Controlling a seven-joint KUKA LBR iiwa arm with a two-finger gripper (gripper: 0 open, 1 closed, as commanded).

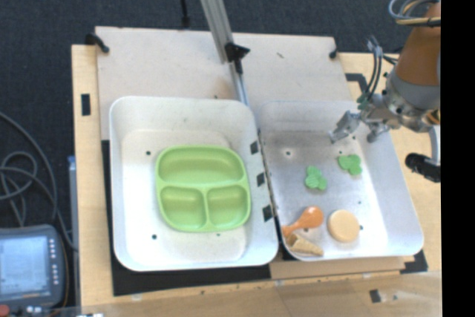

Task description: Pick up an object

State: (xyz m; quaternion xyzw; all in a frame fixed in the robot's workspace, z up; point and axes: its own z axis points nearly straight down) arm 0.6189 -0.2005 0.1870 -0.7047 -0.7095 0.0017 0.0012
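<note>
Green toy just below the open claw

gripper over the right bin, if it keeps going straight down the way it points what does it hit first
Most likely bare floor of the right bin. The gripper points down near the bin's far right part; the nearest green piece lies just nearer the camera, though depth is unclear.

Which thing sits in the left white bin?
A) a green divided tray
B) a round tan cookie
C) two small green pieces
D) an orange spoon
A: the green divided tray lies alone in the left bin, while the orange spoon, the round tan piece and the small green pieces all lie in the right bin.
</note>
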